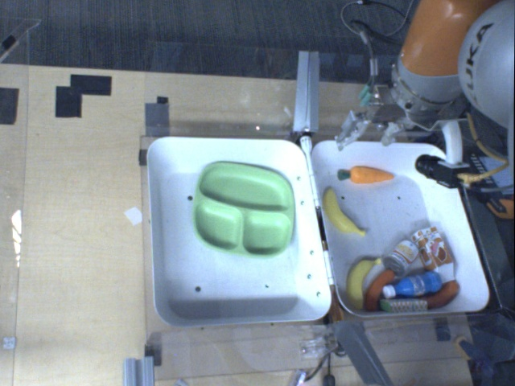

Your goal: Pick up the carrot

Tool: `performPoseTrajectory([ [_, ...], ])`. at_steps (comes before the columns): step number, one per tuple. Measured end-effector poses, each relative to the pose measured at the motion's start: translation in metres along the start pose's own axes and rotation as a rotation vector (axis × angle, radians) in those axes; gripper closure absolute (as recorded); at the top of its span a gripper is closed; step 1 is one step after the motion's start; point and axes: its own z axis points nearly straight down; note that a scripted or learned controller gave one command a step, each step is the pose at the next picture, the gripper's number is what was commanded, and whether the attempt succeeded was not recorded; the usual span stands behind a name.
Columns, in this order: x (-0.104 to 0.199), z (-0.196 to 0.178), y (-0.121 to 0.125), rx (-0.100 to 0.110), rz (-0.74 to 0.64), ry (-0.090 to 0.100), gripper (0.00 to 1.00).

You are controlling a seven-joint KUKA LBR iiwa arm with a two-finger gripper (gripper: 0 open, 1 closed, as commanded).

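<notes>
An orange carrot (369,175) with a small green tip lies flat near the far edge of the right bin (402,215), its green end pointing left. My gripper (367,132) hangs above the far rim of that bin, just beyond the carrot. Its two fingers (347,133) are spread apart and nothing sits between them. The carrot is apart from the gripper and fully in sight.
A yellow banana (342,213) lies left of the bin's centre. At the near right corner lie another banana (360,278), a red sausage (376,289), a blue bottle (414,286) and a small can (400,258). The left bin (173,215) holds a green divided tray (244,207).
</notes>
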Motion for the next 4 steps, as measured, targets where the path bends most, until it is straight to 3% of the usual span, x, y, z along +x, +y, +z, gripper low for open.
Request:
performPoseTrajectory([
  [1, -0.048, 0.159, -0.011, 0.0, -0.053, 0.0, 0.0],
  [2, -0.091, 0.169, -0.001, 0.04, -0.25, 0.02, 0.0],
  [3, -0.094, 0.155, 0.004, 0.017, -0.253, 0.004, 1.0],
  [4, -0.036, 0.068, 0.015, -0.004, -0.298, -0.001, 1.0],
])
